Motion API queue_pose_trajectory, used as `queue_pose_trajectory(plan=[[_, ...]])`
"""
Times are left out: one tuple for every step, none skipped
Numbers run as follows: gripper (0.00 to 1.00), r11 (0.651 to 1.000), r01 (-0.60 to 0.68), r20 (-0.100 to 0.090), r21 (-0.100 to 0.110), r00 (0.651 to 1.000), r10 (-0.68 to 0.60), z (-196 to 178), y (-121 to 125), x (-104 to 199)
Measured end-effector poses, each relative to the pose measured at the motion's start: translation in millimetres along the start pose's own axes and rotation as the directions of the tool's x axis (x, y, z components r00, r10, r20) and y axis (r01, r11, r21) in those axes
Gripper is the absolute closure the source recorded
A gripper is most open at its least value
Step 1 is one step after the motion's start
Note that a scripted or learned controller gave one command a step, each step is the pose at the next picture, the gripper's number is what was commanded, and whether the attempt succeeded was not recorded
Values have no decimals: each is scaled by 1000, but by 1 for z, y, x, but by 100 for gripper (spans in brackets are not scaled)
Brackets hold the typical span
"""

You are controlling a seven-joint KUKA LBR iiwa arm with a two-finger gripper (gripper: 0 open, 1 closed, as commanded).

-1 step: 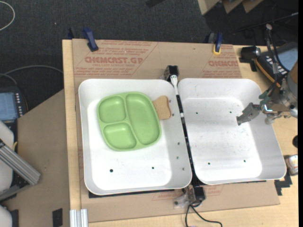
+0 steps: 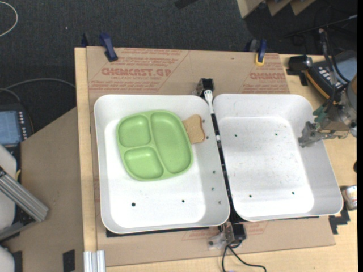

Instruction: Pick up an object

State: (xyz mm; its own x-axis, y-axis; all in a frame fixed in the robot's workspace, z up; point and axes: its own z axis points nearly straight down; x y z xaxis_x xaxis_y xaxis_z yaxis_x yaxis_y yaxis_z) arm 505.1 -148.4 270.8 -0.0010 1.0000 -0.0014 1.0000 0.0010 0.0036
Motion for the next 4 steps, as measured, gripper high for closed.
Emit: queue_pose_trajectory(plan=[[100,1000,3,4,-15,1000,-3,-126,33,8],[100,1000,-2,-3,11,1000,2,-53,0,14],[100,1000,1,5,-18,1000,0,-229,1,8],[100,1000,2,-4,12,1000,-2,-144,-27,45]])
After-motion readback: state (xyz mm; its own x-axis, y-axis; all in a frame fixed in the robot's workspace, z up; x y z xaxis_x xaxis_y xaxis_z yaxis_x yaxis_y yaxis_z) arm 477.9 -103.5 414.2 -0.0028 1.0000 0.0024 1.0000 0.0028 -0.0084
